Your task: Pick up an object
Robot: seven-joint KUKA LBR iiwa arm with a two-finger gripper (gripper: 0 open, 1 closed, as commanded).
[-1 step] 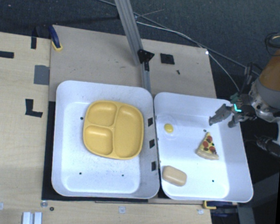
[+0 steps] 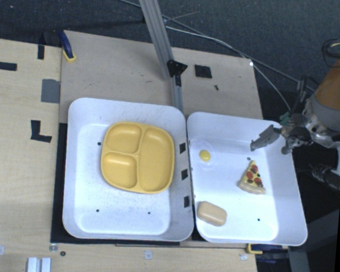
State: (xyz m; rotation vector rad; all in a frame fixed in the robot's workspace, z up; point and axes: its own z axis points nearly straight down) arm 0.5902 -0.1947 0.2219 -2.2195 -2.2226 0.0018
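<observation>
The right bin [image 2: 281, 224] holds a toy pizza slice [image 2: 252, 178], a small yellow round piece [image 2: 204, 156] and a tan rounded block [image 2: 212, 213]. My gripper [image 2: 272, 144] hovers over that bin's upper right corner, up and to the right of the pizza slice. Its two dark fingers [image 2: 264, 138] are spread open with nothing between them. The arm's orange band and grey wrist stand at the right edge of the view.
A yellow divided plate [image 2: 138, 157] lies in the left bin [image 2: 79, 213]. A grey metal pole [image 2: 161, 36] slants down to the gap between the bins. Cables run across the dark floor behind the bench.
</observation>
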